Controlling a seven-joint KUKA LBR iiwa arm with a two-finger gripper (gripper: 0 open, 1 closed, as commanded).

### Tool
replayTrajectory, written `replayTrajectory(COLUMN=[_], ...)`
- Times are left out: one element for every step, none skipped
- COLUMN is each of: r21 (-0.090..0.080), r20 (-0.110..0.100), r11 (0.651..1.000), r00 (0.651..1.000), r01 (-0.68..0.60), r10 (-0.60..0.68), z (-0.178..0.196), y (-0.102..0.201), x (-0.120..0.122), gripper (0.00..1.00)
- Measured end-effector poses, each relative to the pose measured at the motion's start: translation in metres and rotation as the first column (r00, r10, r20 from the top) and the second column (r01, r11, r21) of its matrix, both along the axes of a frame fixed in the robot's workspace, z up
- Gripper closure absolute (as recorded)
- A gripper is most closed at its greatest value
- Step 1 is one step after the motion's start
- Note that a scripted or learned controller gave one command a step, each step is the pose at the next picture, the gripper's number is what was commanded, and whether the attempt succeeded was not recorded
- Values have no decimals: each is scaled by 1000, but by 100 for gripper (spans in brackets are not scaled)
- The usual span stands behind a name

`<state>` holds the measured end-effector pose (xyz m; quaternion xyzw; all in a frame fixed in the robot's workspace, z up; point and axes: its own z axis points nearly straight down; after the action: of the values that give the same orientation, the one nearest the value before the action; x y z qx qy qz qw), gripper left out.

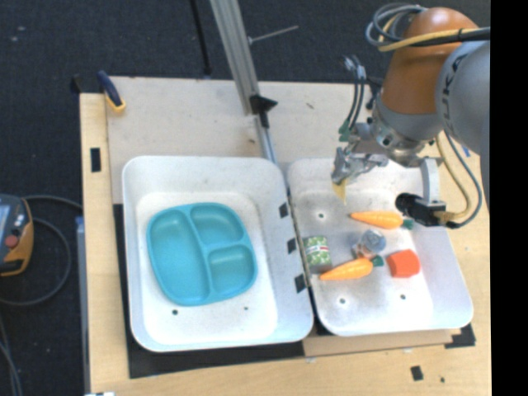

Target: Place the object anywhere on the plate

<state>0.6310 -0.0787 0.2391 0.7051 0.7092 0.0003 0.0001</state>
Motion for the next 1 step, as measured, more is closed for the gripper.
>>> replayTrajectory(r21=[2], r20=[1], r11=[1000], r00=[1000], r01=[-2], r10=[2], z=[10], y=[50], x=[-18], gripper=[100])
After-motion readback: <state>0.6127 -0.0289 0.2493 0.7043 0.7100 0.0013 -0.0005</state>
